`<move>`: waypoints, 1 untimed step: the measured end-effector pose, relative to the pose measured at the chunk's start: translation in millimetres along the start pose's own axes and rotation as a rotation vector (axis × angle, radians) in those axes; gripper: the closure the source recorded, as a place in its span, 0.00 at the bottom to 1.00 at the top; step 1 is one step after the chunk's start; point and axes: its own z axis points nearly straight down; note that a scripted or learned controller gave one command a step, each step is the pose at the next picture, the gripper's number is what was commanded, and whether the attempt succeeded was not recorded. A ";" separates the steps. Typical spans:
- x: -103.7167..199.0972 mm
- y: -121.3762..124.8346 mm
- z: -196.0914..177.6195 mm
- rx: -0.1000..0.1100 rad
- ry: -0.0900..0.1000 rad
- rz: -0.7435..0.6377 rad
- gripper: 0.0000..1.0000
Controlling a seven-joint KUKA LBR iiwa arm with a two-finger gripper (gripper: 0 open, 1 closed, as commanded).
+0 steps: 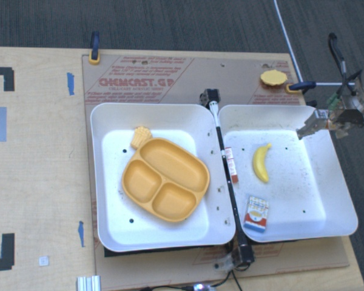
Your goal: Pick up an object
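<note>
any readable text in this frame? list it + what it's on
"CHEMCAST GP": large red print on the brown sheet behind the bins.
Smaller red lines above and below it, and on the sheet's right side: too blurred to read.
Small carton in the right bin: printed, unreadable.
Marker on the divider: label unreadable.

The scene is brightly and evenly lit from above, with soft, short shadows. The white bins are close to overexposed, their floors nearly featureless, with faint sheen along the rims. The divided yellow plate casts a thin shadow at its lower edge. Focus is fairly sharp at centre; the gripper at the right looks slightly blurred. The dark carpet stays dim and grainy.
</note>
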 end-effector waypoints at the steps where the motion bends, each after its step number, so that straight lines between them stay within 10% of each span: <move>1: -16.2 -0.6 159.8 0.000 0.000 0.000 0.00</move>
